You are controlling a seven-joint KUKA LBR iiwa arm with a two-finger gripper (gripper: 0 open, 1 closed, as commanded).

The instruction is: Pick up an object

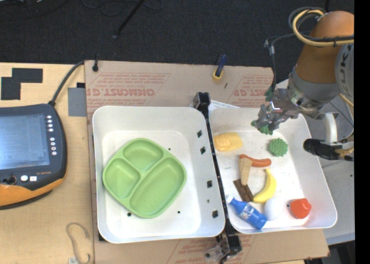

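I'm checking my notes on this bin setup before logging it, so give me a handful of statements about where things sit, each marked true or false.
1. The green divided plate lies in the left bin. True.
2. The banana lies on the green divided plate. False: it lies in the right bin, beside the hot dog.
3. The hand is above the far part of the right bin, near the green bumpy ball. True.
4. The red object is in the far left corner of the left bin. False: it sits at the near right corner of the right bin.
5. The blue tube lies at the near edge of the right bin. True.
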